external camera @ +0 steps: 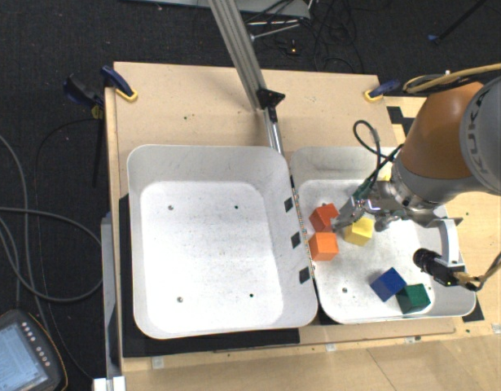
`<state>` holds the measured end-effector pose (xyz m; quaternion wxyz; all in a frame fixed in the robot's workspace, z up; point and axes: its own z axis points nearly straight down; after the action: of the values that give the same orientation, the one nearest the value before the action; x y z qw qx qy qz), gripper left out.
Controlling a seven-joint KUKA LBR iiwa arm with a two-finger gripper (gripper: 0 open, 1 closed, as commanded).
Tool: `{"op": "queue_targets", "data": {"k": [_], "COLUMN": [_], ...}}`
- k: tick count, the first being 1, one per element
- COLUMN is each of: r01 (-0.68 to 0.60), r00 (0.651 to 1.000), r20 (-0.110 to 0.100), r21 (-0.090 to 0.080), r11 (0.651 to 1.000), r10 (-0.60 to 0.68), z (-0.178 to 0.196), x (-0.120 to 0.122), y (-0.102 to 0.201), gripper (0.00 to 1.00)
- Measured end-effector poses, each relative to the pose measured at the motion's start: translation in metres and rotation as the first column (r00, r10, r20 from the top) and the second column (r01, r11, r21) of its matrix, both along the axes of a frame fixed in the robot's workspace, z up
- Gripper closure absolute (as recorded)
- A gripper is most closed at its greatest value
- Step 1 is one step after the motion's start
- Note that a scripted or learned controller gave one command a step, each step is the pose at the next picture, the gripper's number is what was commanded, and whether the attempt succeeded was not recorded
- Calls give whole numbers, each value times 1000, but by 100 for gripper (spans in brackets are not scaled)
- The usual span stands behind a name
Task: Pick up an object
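Pincer [353, 218] low in right bin [446, 304], over yellow block [360, 231]; grip state cannot tell. Two orange blocks [323, 217] [323, 246] just left, near bin wall. Blue block [388, 283], green block [413, 298] touching, nearer front. Left bin [152, 300] beside it on tabletop [193, 104].

Bins [205, 243] showing white, finely speckled; table [193, 104] showing tan; blocks showing red-orange [323, 217], orange [323, 246], yellow [360, 231], blue [388, 284], green [414, 298]; arm [446, 149] showing grey, orange-banded.
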<state>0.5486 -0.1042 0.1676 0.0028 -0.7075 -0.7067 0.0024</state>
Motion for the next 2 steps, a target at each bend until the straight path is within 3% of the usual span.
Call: {"op": "queue_targets", "data": {"k": [1,2], "r01": [0,-1], "r00": [1000,1000], "r20": [14,19], "r21": [-1,-3], "r11": [1000,1000], "r10": [0,1], "z": [-38,-26], "x": [7,8], "y": [0,0], "gripper": [0,100]}}
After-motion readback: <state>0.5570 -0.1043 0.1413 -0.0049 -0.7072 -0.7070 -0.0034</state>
